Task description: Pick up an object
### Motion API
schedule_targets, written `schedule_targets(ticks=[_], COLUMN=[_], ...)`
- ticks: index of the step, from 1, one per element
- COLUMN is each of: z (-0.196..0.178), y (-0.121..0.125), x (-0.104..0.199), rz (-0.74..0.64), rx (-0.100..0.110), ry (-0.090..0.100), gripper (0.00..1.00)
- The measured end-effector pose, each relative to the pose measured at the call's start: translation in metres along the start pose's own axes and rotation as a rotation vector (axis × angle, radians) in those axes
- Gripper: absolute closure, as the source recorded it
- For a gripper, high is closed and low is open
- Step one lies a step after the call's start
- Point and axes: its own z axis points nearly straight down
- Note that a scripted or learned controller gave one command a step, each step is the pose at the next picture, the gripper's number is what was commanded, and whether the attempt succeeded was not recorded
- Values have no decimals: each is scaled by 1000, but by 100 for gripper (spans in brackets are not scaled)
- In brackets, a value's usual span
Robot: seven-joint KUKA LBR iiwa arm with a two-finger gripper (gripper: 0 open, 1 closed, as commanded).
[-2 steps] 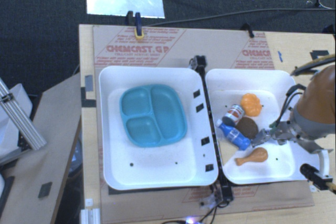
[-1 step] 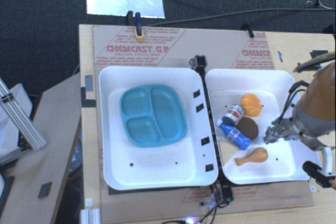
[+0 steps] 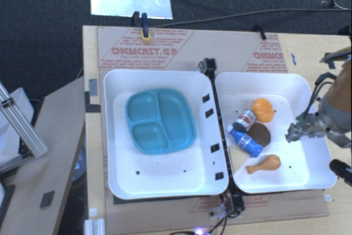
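Observation:
The right bin holds an orange fruit, a small can with a red and white label, a brown round piece, a blue bottle and a tan drumstick. My gripper hangs over the right side of this bin, to the right of the brown piece and apart from every object. Nothing is seen between its fingertips.
The left bin carries a teal divided plate. A black divider with clips runs between the two bins. Cables run along the back of the bench.

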Motion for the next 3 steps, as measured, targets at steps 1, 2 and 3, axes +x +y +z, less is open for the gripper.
schedule_targets(ticks=[1,2,3], z=[-62,-94,-87], y=[-4,-2,12], x=[-4,-5,37], rz=[0,-1,-5], rx=[-1,0,4], ry=[0,0,3], gripper=[100,100,100])
